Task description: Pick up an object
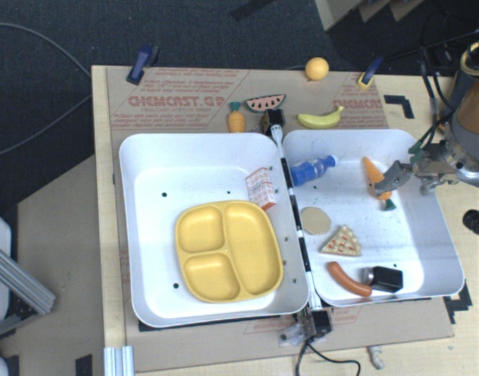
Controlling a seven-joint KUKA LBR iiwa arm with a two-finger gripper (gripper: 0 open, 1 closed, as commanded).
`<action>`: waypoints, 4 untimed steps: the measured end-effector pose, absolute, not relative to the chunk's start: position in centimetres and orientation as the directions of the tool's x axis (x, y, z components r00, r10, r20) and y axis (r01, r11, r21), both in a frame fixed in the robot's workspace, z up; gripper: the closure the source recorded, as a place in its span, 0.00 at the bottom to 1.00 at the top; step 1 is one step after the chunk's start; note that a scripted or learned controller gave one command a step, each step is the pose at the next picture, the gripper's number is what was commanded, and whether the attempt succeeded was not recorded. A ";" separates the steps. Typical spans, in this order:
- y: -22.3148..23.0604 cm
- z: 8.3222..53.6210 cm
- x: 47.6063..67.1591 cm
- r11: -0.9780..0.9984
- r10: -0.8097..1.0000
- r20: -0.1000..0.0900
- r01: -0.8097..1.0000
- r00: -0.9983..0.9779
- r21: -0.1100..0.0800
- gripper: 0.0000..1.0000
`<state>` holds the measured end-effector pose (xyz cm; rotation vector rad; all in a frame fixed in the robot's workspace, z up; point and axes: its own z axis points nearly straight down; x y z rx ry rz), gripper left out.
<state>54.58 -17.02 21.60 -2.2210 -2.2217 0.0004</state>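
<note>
Gripper [390,180], finger state indiscernible, is hovering beside the small orange plastic carrot [371,171], needing descent and closure.

The arm [466,124] is cut off by the frame's edge at three o'clock, leaving only its wrist end visible. The gripper [392,180] covers the lower part of the carrot [371,171], and whether its fingers grip it cannot be told. The print on the small carton [262,186] is too small to read.
</note>
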 end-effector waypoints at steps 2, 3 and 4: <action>-21.2 9.9 63.6 -0.001 1.000 0.000 1.000 0.001 -0.003 0.00; -20.7 8.4 61.9 0.000 1.000 0.000 1.000 0.000 -0.002 0.00; -20.7 9.5 62.0 0.001 1.000 -0.001 1.000 -0.001 0.001 1.00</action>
